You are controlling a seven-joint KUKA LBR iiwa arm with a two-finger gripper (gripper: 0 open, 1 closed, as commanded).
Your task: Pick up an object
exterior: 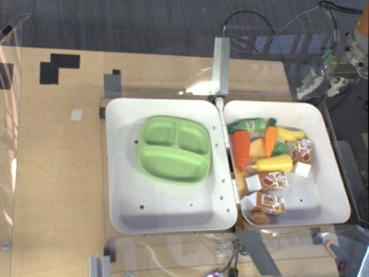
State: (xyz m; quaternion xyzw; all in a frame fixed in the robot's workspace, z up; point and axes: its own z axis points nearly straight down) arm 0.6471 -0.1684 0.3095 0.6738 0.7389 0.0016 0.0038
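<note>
The left white bin (124,206) holds a green divided plate (174,149) with three compartments, lying near the middle. The right white bin (323,195) stands just beside it. Both rest on a light wooden bench (57,172). Black marks (57,66) sit at the bench's far left. Cables (271,25) lie on the dark floor behind.

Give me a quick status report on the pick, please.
Gripper outside the right bin, above its far right corner. Nothing held. Toy food piled in that bin, large carrot at left. Green tray in left bin.
</note>
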